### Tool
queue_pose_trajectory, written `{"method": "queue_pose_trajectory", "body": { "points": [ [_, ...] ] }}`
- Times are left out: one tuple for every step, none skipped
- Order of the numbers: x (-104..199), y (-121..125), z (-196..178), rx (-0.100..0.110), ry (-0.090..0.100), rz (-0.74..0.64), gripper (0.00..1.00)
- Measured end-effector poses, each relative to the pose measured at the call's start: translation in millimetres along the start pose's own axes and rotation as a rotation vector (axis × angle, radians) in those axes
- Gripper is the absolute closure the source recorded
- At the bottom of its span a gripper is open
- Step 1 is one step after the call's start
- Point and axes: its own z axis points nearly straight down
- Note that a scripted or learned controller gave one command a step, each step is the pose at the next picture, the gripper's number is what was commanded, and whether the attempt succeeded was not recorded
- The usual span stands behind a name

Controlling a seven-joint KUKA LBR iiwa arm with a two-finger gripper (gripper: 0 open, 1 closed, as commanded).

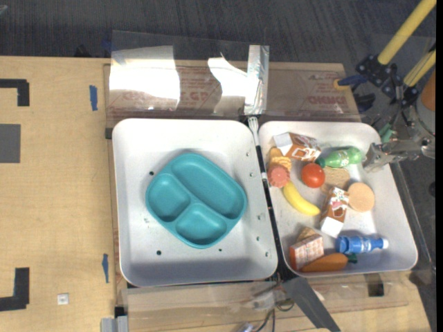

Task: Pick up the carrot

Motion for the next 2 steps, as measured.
{"method": "queue_pose_trajectory", "body": {
  "points": [
    [-18, 29, 6, 0.002, 0.0, 0.308, 1.0],
    [-24, -23, -18, 0.002, 0.002, 0.316, 1.0]
  ]
}}
